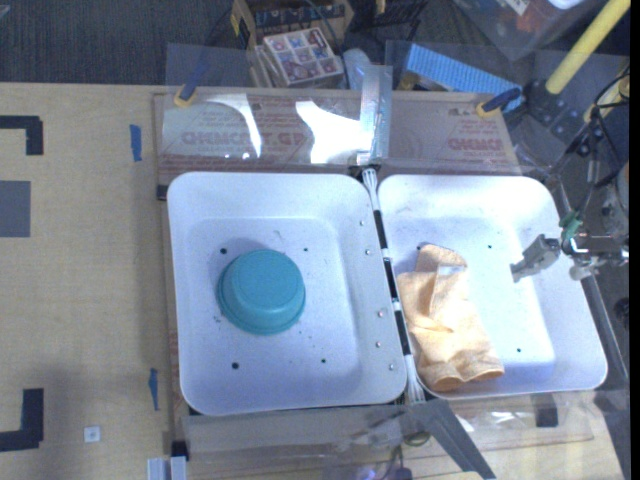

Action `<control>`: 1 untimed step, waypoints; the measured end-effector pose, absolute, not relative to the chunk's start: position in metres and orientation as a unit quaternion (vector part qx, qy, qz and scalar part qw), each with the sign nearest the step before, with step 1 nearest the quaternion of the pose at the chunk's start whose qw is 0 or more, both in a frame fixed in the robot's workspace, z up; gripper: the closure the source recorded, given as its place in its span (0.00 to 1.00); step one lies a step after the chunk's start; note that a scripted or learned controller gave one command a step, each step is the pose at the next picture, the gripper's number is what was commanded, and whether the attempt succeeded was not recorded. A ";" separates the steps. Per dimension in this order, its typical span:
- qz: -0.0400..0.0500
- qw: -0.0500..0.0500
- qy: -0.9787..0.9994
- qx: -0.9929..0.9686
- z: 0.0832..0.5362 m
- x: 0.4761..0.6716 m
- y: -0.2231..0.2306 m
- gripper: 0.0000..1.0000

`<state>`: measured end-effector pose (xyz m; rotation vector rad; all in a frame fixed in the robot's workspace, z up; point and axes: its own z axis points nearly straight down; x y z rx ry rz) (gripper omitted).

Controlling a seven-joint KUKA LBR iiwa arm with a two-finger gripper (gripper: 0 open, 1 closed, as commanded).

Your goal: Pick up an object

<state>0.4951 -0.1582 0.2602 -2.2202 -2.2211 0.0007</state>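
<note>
Right now the grey metal gripper is hanging over the right white bin, holding nothing. Next, it needs to reach the crumpled tan cloth lying nearby.

The gripper enters from the right of the camera view and hangs over the right-hand part of the right bin, near its right rim. Its grey tip points left and slightly down toward the middle of that bin's floor. Behind the tip, metal fittings and a small green part sit just past the bin's right rim, with thin cables running up from there. The tip touches nothing. At this scale it is too small and blurred to make out its finer form.
</note>
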 end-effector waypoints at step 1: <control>0.000 -0.001 -0.775 -0.632 0.166 0.577 -0.111 0.00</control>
